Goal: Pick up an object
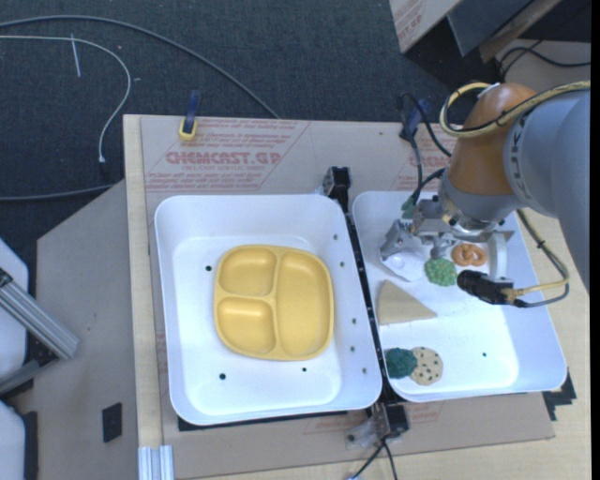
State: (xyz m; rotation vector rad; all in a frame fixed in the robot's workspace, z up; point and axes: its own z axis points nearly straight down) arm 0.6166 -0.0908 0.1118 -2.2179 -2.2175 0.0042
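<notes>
Nearest, at the front of the right bin: a speckled cookie touching a dark green floret. Just behind them, a pale wedge, lying flat and apart from both. Farther back, a light green piece and an orange pretzel close together, under the wrist.

Hand low over that far end, just left of the green piece. Cannot tell how far open, nor whether anything is gripped: too much metal and shadow there.

Likely going for the green piece or the pretzel, being closest. To do it well:
- centre over one item only and keep off its neighbour
- come straight down, close gently, lift straight up
- check for a real catch before swinging away
- mind the bin wall on the left

Easier alternative: the wedge, with bare floor all round it.

Across the divider, in the left bin: a yellow divided plate, well apart from the hand.

Beyond the bins, on the bench: red print reading "CHEMCAST GP", repeated at a slant. At the far edge, a blue clamp. Farthest off, a cardboard box with red lettering too cropped to read.
</notes>
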